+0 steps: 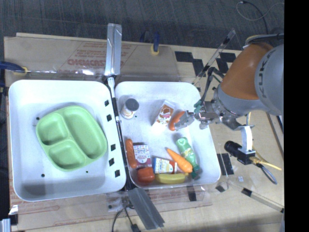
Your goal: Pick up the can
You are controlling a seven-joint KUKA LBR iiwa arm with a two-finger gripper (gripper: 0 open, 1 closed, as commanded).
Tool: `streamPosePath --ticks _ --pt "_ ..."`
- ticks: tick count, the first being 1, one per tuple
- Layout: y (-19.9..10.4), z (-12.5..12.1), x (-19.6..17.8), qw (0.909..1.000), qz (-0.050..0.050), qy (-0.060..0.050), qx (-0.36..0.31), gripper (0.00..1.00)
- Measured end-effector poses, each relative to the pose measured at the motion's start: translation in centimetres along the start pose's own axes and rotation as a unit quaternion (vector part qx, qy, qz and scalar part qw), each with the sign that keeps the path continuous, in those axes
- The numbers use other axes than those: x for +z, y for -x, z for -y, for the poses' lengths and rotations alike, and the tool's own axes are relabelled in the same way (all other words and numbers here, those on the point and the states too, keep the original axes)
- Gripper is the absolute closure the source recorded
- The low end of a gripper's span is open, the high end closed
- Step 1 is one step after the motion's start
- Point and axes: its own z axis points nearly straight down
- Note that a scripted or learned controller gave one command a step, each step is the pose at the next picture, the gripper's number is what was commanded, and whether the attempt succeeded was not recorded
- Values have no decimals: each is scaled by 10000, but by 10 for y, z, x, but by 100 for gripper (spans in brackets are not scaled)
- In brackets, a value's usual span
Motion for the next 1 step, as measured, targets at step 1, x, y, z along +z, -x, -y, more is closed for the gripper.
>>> streamPosePath --ticks 1 --pt "-9 -70 75 9979 6 37 646 0"
